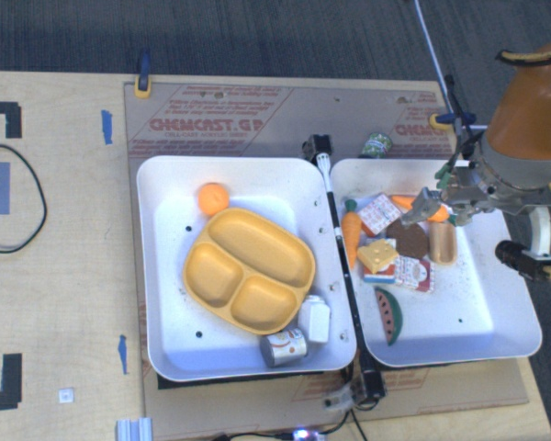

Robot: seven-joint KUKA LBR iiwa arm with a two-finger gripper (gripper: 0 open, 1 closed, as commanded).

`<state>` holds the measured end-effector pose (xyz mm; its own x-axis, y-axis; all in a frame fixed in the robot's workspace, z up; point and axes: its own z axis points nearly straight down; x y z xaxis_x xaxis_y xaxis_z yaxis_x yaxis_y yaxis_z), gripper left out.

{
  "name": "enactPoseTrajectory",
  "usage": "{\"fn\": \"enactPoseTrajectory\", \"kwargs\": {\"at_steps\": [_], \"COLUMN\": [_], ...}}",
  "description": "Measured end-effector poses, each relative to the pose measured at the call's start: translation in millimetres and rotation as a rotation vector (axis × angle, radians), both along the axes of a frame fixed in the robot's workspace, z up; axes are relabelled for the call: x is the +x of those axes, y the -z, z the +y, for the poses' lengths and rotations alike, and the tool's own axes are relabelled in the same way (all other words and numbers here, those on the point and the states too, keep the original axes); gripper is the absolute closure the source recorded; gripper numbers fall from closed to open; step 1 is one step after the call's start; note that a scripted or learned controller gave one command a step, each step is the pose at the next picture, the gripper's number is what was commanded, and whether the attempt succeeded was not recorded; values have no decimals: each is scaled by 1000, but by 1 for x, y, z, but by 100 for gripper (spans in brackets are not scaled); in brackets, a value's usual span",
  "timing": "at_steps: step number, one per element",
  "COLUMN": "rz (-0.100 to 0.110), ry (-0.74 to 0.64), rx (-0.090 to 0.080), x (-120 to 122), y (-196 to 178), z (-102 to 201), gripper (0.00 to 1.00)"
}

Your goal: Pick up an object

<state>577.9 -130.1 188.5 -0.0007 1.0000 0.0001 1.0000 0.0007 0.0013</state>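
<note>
the gripper (438, 202) is being held low over the right bin (496, 333), near the hot dog (442, 243). whether it's clenched can't be told.

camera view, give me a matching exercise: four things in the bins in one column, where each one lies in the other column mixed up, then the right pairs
Things:
1. orange ball
2. yellow divided plate
3. watermelon slice
4. carrot

Places:
A. right bin, along its left wall
B. left bin, far left part, just beyond the plate
C. right bin, near its front left corner
D. left bin, across the middle

Pairs: 1-B, 2-D, 3-C, 4-A
</note>
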Motion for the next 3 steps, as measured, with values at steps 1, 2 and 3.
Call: {"fn": "enactPoseTrajectory", "kwargs": {"at_steps": [1, 2, 3], "rz": [-10, -14, 0], "ry": [2, 2, 2], "rx": [-2, -3, -2], "x": [10, 11, -60], "y": [90, 79, 102], "z": [15, 15, -26], "gripper": [0, 100, 100]}}
